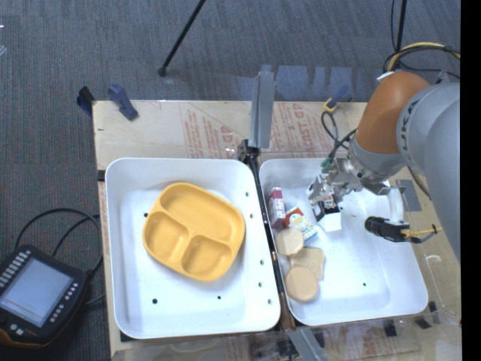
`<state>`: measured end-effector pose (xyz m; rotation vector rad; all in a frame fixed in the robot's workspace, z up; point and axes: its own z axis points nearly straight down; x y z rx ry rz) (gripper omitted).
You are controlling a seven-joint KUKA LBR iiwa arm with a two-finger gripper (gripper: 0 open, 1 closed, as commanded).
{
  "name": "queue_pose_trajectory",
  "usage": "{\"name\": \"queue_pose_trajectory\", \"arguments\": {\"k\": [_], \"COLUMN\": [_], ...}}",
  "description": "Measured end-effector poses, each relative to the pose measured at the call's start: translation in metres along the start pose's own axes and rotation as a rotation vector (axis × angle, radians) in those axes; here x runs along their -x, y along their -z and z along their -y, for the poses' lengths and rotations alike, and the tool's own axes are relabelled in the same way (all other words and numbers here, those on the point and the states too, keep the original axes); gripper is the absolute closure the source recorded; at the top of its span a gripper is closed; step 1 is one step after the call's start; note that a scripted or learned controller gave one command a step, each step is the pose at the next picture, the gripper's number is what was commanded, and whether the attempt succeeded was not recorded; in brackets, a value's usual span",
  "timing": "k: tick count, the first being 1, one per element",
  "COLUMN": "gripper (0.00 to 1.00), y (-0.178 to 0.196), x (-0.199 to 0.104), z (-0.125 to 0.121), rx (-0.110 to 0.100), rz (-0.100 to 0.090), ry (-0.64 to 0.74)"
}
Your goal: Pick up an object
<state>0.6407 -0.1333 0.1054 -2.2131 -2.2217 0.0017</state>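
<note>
Lying clustered against the left wall of the right bin [421,295], the tan round pieces [301,265] and small packets [289,218] give the end effector [328,199] several candidates. It hangs just right of that cluster, low over a small white block [331,221]; whether it is gripping cannot be told. The yellow tray [194,230] sits alone in the left bin [124,307], well apart.

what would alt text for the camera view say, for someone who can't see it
A grey robot arm reaches in from the right, its gripper low over the right bin, near a small carton, a packet and three round biscuits by that bin's left wall. The left bin holds a yellow divided tray.
</note>
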Motion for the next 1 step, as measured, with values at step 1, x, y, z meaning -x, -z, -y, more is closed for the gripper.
{"name": "queue_pose_trajectory", "arguments": {"k": [1], "gripper": [1.00], "y": [0.0804], "x": [-0.0339], "z": [0.0023], "rx": [0.003], "rz": [0.003], "ry": [-0.088]}}
